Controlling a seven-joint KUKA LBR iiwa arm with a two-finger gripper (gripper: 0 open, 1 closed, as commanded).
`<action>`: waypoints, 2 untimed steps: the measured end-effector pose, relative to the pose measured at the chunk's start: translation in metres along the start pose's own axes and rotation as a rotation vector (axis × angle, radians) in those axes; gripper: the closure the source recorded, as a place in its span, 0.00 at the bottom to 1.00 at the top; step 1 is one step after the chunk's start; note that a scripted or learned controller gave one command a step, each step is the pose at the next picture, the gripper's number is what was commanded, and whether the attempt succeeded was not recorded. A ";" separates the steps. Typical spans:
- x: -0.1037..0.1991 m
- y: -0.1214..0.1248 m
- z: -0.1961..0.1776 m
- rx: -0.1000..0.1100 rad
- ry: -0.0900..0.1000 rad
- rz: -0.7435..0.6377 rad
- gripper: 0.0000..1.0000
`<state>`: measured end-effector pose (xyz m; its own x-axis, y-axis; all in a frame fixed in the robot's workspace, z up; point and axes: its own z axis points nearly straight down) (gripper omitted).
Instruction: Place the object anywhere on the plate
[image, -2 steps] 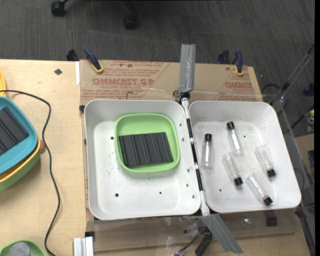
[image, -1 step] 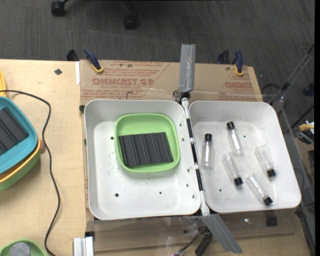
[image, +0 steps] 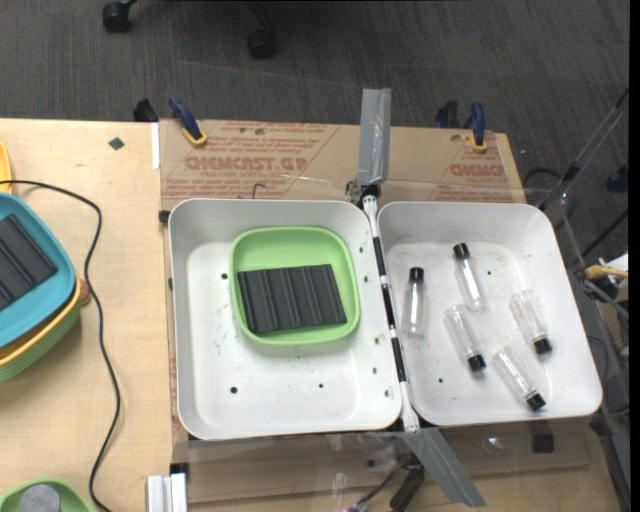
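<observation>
Five clear vials (image: 468, 338) lie apart in the right bin (image: 560, 260), none on the green plate (image: 292, 250) in the left bin; they look light, slippery, fragile, best pinched mid-barrel; the claw's state I cannot tell.

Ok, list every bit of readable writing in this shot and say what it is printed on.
"CHEMCAST GP", red print, on the brown sheet behind the left bin; the last letters are unsure.
The same red print at the sheet's right end, behind the right bin, is cut off and too blurred to read.
Smaller red lines around it: too small to read.
The vials and green plate bear no legible text.
</observation>
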<state>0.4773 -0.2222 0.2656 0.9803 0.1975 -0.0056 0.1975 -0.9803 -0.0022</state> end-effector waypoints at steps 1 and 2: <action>0.008 0.001 -0.056 -0.001 0.000 -0.005 0.00; 0.000 0.000 -0.022 0.000 0.000 0.000 0.00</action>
<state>0.4774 -0.2222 0.2880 0.9802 0.1978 -0.0056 0.1978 -0.9802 -0.0019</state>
